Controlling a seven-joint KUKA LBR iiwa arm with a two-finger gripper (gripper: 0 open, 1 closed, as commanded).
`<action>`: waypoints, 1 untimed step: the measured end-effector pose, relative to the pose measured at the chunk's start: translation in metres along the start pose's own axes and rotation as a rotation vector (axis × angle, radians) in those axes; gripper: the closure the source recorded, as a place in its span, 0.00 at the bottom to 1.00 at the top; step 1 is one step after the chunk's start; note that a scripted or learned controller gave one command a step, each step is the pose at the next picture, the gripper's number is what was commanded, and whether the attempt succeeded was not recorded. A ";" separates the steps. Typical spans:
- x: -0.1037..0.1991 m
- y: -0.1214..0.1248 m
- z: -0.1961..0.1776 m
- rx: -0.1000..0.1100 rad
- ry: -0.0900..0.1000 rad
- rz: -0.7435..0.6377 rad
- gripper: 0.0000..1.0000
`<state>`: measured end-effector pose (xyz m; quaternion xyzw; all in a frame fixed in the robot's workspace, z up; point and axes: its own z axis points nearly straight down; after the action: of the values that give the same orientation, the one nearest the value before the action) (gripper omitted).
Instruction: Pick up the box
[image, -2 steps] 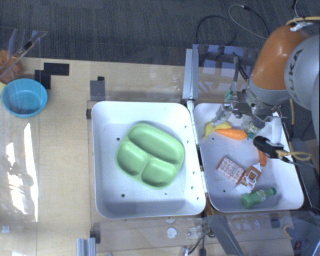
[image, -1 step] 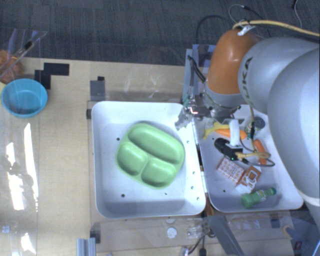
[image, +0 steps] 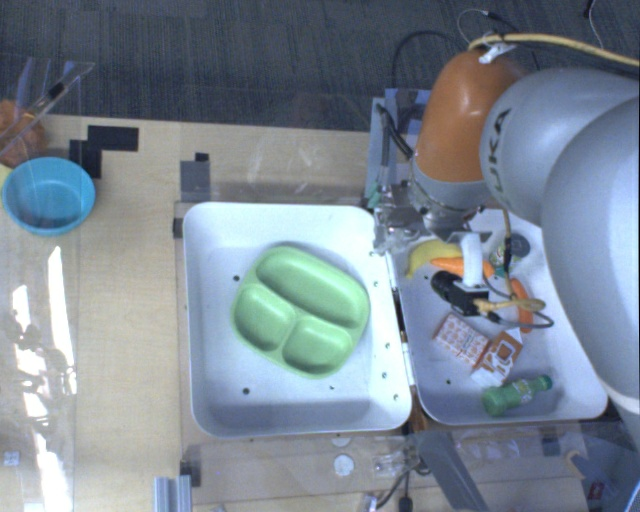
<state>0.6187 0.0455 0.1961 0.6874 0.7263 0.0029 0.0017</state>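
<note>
The box (image: 470, 343) is a small flat carton, white with a red-orange print. It lies flat in the right bin (image: 575, 395), toward the bin's front. The gripper (image: 398, 232) hangs below the orange band at the bin's back left corner, close to the wall between the two bins. It is well behind and left of the box and apart from it. The wrist hides the fingertips.
A green divided plate (image: 300, 310) lies in the left bin (image: 215, 400). In the right bin a banana (image: 428, 256) and a carrot (image: 470, 262) lie behind the box, and a green bottle (image: 515, 393) lies in front of it. A blue bowl (image: 48, 195) stands far left.
</note>
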 end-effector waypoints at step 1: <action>0.001 0.001 -0.011 -0.004 0.001 -0.005 1.00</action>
<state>0.6199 0.0464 0.2072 0.6856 0.7279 0.0046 0.0029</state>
